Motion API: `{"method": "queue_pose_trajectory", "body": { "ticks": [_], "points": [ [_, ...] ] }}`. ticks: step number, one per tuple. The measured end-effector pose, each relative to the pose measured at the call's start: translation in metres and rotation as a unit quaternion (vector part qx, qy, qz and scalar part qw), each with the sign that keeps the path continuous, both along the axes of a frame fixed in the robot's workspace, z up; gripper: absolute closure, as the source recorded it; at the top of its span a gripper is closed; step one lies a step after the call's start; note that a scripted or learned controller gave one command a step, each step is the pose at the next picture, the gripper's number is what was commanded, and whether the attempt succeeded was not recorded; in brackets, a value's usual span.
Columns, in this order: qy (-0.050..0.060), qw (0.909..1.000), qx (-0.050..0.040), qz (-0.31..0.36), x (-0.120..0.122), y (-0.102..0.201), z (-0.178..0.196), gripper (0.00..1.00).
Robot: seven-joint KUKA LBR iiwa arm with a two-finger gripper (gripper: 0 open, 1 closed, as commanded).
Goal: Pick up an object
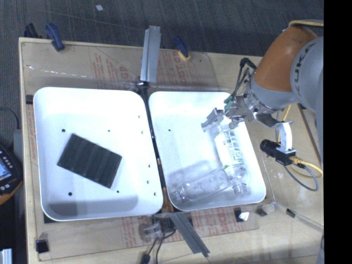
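A dark ribbed rectangular pad [89,159] lies flat in the left bin [49,100]. In the right bin [181,106], a clear plastic bottle [232,154] lies along the right wall. A second clear bottle [199,186] lies across the front. My gripper [221,118] hangs at the upper right of the right bin, just above the far end of the bottle by the wall. Whether it touches that bottle is unclear.
A metal bar [150,54] stands behind the seam between the bins, with blue clamps [54,36] on the bench's back edge. A black cable fitting [275,150] sits right of the right bin.
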State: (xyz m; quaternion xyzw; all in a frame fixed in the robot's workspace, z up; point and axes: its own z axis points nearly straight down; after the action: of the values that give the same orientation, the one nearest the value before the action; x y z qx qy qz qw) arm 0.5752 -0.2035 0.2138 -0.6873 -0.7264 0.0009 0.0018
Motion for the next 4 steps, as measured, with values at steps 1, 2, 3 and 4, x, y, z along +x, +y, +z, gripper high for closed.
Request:
{"method": "queue_pose_trajectory", "body": {
  "ticks": [1, 2, 3, 4],
  "points": [
    [0.001, 0.9975, -0.0003, -0.071, -0.045, -0.004, -0.002, 0.0],
    [0.0, 1.0, 0.0004, 0.008, -0.058, -0.002, -0.011, 0.0],
    [-0.002, 0.9999, -0.001, 0.016, -0.061, -0.006, -0.003, 0.0],
    [-0.002, 0.9996, -0.0006, 0.029, -0.045, -0.007, 0.0, 0.0]
  ]
}}
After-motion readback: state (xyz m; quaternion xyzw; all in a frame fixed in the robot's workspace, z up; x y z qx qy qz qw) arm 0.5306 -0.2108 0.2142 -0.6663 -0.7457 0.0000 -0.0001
